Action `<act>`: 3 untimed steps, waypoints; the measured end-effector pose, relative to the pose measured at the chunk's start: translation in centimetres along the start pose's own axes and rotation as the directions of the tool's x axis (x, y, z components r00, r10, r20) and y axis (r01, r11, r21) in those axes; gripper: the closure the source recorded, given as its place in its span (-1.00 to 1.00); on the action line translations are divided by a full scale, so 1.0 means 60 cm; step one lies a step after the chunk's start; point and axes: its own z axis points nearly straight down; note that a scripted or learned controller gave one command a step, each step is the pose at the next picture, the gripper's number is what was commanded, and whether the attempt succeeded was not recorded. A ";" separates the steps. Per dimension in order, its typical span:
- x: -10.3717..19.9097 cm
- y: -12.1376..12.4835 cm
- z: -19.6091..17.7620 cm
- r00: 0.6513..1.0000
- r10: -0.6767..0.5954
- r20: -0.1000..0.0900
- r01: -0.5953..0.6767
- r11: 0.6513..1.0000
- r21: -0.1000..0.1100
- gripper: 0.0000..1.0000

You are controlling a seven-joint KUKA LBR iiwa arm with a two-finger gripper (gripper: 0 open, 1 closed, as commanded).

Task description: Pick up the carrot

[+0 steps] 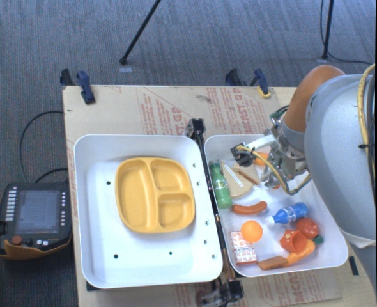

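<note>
1. The long orange plastic carrot (283,259) lies at the near edge of the right-hand shallow white bin (339,256), close to the bin wall. It sits just below a red-orange toy vegetable (294,240).
2. The two-finger gripper (273,170) hangs over the far part of that bin, above a tan bread-like slice (241,185) and well apart from the carrot. Cables and wrist hardware hide its tip, so I cannot tell whether it is open or closed. Nothing is visibly held.
3. The carrot's long axis runs from lower left to upper right in the camera view, at a shallow slant. The narrow end seems to point lower left. A green bit at the upper right may be its top, though that is uncertain.
4. Risk: the near bin wall could block a pad coming down on that side, and the grasp would then slip off.
5. Risk: the red-orange vegetable touches or nearly touches the carrot, so a descent could catch it instead.
6. Risk: a small orange ball (252,231) and an orange-red sausage (249,208) lie nearer the gripper. Their similar colour could draw a mistaken pick.
7. Risk: closing along the slanted axis rather than across it would likely push the carrot away.
</note>
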 end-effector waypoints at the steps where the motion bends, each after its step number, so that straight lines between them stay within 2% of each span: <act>1: 0.000 -0.001 0.000 1.000 -0.001 0.000 0.001 1.000 0.000 -1.00; 2: -0.069 -0.088 0.020 1.000 0.008 -0.003 -0.008 1.000 -0.002 -1.00; 3: -0.205 -0.113 0.016 0.978 -0.206 -0.003 0.206 0.978 -0.003 -1.00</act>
